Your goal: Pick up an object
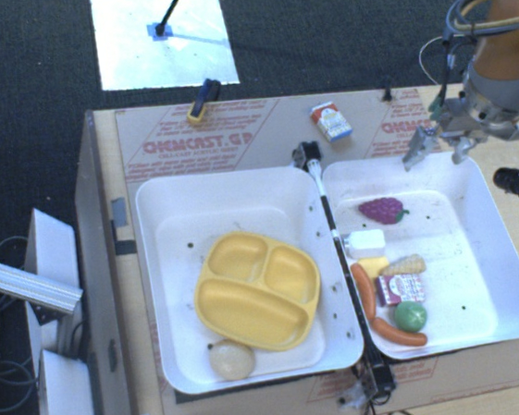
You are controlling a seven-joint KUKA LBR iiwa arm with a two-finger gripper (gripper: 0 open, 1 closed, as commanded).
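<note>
the right bin holds a cluster of toy food along its left side: a purple bunch of grapes lies apart near the back, then a white block, a yellow cheese-like piece, a pale bread-like piece, a small red-and-white carton, a green round fruit and two orange sausages (one upright along the divider, the other lying at the front edge). these pieces touch or nearly touch one another.

the gripper hangs above the back rim of the right bin, its two fingers spread apart with nothing between them, touching nothing.

the left bin carries a yellow divided tray and a beige round item at its front corner. a red-and-white box lies on the board behind the bins, where red print reads "chemcast gp".
</note>
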